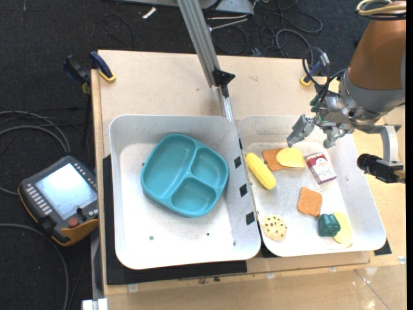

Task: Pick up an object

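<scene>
Two white bins sit side by side on your bench, seen from above at a slant. Your left-hand bin (122,134) in this view holds a teal divided plate (186,173). Your right-hand bin (364,202) holds the small items you could pick.

Your arm (381,50) comes in from the right, and its gripper (317,132) hangs over the far part of the right bin. Its two fingers (298,133) look spread apart, with nothing between them.

Nearest to the gripper are two things. A yellow slice (292,157) lies just below it in the view, toward the near side of the bin, overlapping an orange piece (271,161) on its left. A small red and white box (321,168) lies just beside the slice on the right, its long axis running roughly front to back and tilted slightly. Either one is a short drop down and toward you from the fingers.

Farther off, a corn cob (261,171) lies to the left near the bin's dividing wall, its long axis slanting from far left to near right. An orange square (310,201), a cookie (274,227) and a green piece (328,224) touching a yellow one (344,232) lie along the near side, well apart from the gripper.

Judging from this, nothing has been grasped yet, and the box looks the easiest target, provided the fingers close across its short side.
</scene>
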You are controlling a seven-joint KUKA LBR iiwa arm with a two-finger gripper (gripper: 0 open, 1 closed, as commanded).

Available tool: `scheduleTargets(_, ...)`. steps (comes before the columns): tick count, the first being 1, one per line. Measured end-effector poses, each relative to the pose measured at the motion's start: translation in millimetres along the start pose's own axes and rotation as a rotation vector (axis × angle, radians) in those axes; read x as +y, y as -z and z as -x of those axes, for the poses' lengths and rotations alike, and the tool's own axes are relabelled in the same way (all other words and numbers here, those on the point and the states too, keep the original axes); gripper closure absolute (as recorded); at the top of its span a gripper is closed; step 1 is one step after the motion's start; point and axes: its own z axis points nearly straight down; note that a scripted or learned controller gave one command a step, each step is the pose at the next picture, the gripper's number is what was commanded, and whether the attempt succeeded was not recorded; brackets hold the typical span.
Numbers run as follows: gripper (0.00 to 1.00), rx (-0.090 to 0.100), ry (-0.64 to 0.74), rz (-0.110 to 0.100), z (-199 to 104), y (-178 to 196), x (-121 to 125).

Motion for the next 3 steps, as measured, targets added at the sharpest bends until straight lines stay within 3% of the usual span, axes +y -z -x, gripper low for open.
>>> scheduleTargets(1, 0.00, 0.000, -0.001, 0.000, 0.0, 0.1, 0.0)
scheduleTargets(3, 0.00, 0.001, -0.003, -0.007, -0.2, -127.2, -4.4)
